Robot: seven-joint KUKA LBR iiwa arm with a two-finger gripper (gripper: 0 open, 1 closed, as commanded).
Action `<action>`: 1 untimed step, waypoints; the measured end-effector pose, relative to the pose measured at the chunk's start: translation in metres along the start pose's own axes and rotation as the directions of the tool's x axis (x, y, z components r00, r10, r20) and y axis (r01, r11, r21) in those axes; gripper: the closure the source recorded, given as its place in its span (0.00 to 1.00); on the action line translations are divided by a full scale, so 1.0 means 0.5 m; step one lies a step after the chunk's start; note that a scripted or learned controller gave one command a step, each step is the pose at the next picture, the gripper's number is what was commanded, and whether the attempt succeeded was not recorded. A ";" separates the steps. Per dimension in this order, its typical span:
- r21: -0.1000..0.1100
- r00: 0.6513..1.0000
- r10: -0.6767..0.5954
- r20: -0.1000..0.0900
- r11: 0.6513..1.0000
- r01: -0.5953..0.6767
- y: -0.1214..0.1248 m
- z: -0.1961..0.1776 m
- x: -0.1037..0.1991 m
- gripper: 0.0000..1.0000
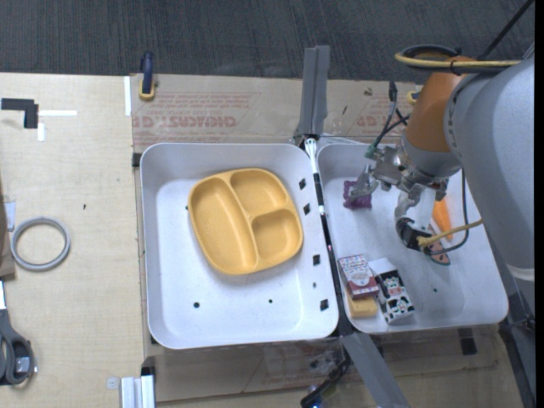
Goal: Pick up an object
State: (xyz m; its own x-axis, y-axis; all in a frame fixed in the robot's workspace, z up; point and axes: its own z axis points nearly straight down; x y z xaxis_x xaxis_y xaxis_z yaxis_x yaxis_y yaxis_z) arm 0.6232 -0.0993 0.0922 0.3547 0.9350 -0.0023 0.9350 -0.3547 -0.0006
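In the right bin point(450, 300), a small purple object point(357, 195) lies near the far left corner. My gripper point(371, 179) hangs right over it, at its upper right edge, and contact cannot be judged from this view. An orange piece point(441, 215) lies by the arm at the bin's right side. Near the front left of that bin sit a pink-and-white packet point(355, 270), a yellow block point(363, 306) and a black-and-white carton point(394, 297).
The left bin point(170, 296) holds a yellow divided plate point(245, 219). A grey divider post point(314, 92) stands between the bins at the back. On the bench at the left lie a grey ring point(38, 243) and scissors point(13, 355).
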 end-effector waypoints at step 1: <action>-0.001 0.979 -0.205 0.000 0.979 0.205 0.058 0.000 0.002 0.00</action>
State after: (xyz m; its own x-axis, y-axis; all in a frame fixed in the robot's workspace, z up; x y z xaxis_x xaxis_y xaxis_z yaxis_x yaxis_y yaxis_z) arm 0.6505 -0.1086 0.0922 0.1554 0.9878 -0.0023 0.9878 -0.1554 -0.0002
